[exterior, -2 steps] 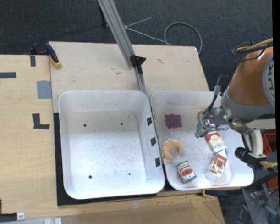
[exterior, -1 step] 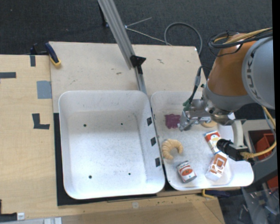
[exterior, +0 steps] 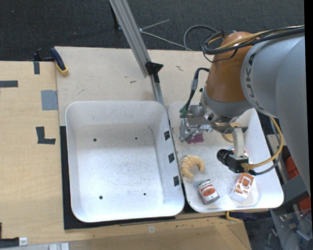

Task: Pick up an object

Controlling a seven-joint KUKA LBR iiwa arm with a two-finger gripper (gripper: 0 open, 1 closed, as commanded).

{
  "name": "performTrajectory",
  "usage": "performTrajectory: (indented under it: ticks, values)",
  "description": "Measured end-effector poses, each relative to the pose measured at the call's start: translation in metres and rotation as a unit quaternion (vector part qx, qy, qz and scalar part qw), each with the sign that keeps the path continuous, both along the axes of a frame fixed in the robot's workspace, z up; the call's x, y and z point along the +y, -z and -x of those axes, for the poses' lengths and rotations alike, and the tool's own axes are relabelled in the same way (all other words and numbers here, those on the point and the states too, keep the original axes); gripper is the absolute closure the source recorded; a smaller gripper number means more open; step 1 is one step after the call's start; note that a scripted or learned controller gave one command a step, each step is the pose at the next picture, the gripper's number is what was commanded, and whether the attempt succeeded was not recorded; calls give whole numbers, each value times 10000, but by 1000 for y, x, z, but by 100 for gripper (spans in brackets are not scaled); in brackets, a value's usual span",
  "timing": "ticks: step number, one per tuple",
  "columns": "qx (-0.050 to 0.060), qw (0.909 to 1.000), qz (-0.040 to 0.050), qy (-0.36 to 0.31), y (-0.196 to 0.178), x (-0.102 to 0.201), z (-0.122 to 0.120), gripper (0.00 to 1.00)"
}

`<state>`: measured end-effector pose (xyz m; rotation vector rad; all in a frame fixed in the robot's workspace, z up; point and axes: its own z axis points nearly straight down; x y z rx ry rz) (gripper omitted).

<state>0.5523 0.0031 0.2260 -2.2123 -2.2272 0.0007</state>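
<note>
Table (exterior: 24, 152), two bins; my end effector (exterior: 190, 132) low over purple item (exterior: 197, 138) for pickup, grip state untellable; croissant (exterior: 192, 165) nearby

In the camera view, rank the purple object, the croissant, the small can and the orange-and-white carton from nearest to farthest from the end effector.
Measured from the end effector, in the right bin:
1. Purple object, right at its tip.
2. Croissant, just below in the view, mid-bin.
3. Small can, lower, near the bin's front edge.
4. Orange-and-white carton, toward the front right corner.
</note>
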Motion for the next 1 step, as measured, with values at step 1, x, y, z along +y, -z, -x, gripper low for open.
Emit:
performTrajectory:
  ticks: [1]
  values:
    - [-1, 10000, -1, -2, 5, 54, -13, 100]
